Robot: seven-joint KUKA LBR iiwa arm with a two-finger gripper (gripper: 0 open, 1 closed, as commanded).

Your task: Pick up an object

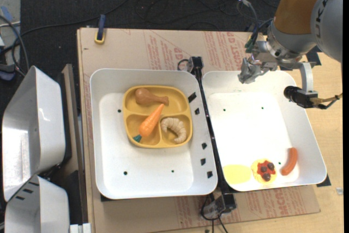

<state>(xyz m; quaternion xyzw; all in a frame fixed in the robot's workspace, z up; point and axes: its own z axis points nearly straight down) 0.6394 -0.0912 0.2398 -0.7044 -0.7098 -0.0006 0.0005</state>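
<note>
gripper [250, 75] hangs over the right bin's [246, 82] far rim, nothing seen in it; whether it is released or clenched, cannot tell. sausage [289, 161], yellow slice [237, 173] lie near edge.

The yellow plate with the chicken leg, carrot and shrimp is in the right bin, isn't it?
Not quite. The camera view shows the yellow plate in the left bin, not the right bin. It does hold the chicken leg, carrot and shrimp.
</note>
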